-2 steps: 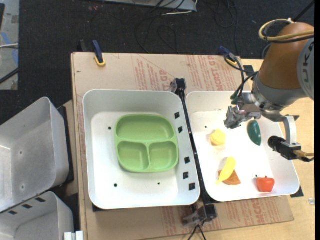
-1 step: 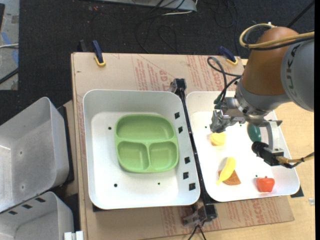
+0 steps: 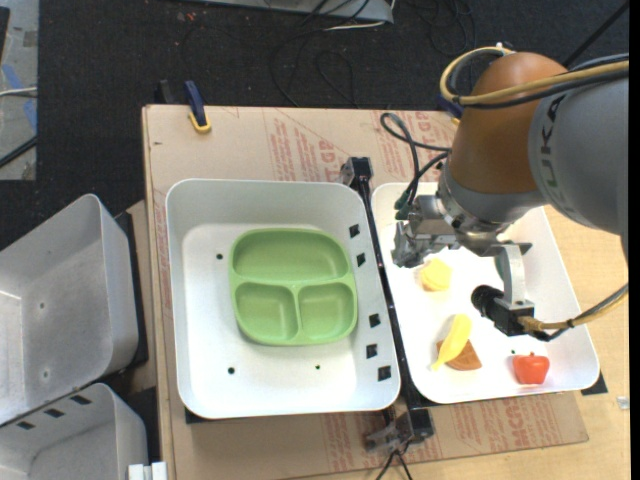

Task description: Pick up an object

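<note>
Where claw (image 3: 418, 251) hovers, yellow lump (image 3: 436, 275)

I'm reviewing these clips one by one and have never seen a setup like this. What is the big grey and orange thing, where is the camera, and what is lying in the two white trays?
The big grey and orange shape is a robot arm, reaching in from the right of the picture. The single camera is fixed above the bench and looks down at a slant.

Two shallow white bins sit side by side on a cardboard-covered bench. The left bin holds a green plate with three compartments. The right bin holds small toy foods: a yellow lump, a yellow banana-like piece lying against a brown wedge, and a red piece near the bin's near right corner.

The arm's tool hangs low over the right bin, right by the yellow lump. I cannot tell whether it grips anything.
</note>
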You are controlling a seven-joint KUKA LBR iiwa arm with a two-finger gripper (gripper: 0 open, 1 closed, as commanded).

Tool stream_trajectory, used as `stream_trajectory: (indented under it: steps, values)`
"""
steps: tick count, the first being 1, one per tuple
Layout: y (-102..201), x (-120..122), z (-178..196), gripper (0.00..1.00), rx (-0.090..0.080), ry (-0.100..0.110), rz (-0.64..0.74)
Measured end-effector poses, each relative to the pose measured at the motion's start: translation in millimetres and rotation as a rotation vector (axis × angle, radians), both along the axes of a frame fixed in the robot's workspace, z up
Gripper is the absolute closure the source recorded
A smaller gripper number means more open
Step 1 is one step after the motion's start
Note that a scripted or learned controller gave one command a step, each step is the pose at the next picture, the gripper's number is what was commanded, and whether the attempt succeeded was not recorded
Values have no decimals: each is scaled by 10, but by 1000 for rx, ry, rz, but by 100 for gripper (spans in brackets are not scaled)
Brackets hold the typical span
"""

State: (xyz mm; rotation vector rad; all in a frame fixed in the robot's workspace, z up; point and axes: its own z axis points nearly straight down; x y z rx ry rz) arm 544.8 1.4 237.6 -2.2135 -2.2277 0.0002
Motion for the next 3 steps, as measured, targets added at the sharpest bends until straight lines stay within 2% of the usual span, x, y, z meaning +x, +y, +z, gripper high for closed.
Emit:
stream_trajectory:
  steps: [2,3]
  values:
    - [945,-90,71,100,-1,-1,-1]
    - [934,-88,71,0,-1,-1,-3]
